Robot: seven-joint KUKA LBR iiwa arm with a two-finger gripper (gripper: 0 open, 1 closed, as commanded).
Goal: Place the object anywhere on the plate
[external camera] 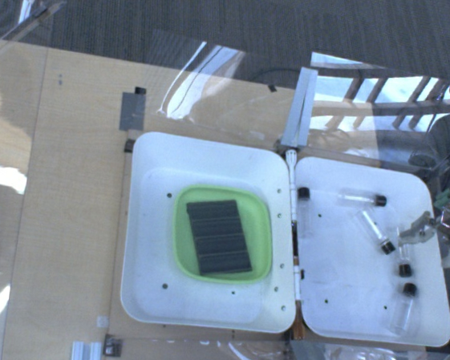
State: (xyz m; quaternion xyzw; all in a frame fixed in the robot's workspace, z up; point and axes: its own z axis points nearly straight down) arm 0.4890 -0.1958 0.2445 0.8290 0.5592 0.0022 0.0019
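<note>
2 shallow white bins sit side by side on the bench: the left bin (136, 286) and the right bin (331, 312), touching along their inner edges. In the left bin lies 1 square green plate (179, 247) with rounded corners, near the bin's centre, and 1 dark ridged rectangular block (218, 236) rests on it, tilted a little so its long axis runs from about 11 o'clock to 5 o'clock. The block lies wholly inside the plate's rim. The right bin holds 4 clear vials with black caps: 1 long vial (358, 198) lying flat at about 12 o'clock of the bin, 1 slanted vial (376, 231) just right of the bin's centre with its cap toward 5 o'clock, 1 short one (405, 263) at about 3 o'clock, and 1 more (406, 307) at about 4 o'clock, cap end uppermost. 1 small black cap (303, 194) lies alone at about 10 o'clock of that bin, near the left wall. The gripper (418, 229) reaches in at 3 o'clock over the right bin's right edge, just beside the slanted vial; whether its fingers are apart or closed cannot be told, and nothing is visibly held.
</note>
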